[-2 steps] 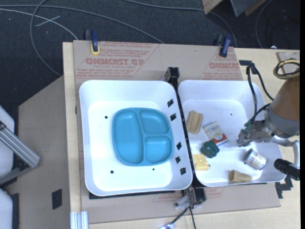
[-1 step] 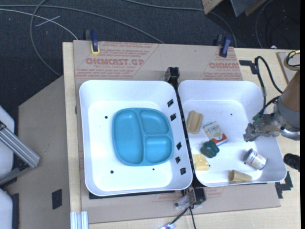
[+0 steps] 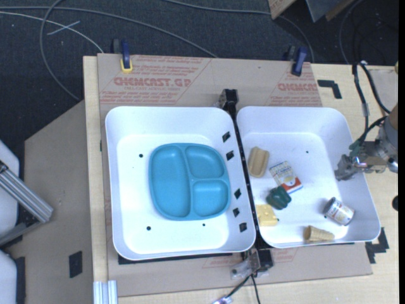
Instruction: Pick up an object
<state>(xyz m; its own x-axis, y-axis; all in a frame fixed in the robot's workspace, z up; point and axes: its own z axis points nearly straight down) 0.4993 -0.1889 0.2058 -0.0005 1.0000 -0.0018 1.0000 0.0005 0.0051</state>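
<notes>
Well, the gripper (image 3: 347, 168) sits at the right rim of the right bin (image 3: 316, 120), low over the sloping wall, and from where I stand it is too small and blurred to tell how it is set; nothing shows in its grasp. Nearest to it lies a small silvery can (image 3: 338, 211) on its side, toward the bin's near right corner, a little apart from the claw. Further in, near the front wall, rests a pale wedge (image 3: 318, 234) that looks like a slice of toy food. Toward the middle of the bin a dark green lump (image 3: 278, 199) touches a small red and white packet (image 3: 285, 176), with a tan bread-like piece (image 3: 257, 161) just beyond them and a yellow block (image 3: 267, 216) by the divider. Across the divider, the left bin (image 3: 126, 170) holds a blue sectioned plate (image 3: 189, 181) flat on its floor. I'd judge this the approach stage — no object has been chosen or lifted yet. The next move calls for coming over one loose piece, likely the can since it lies closest, and descending squarely — a round can may roll away from the touch.
</notes>
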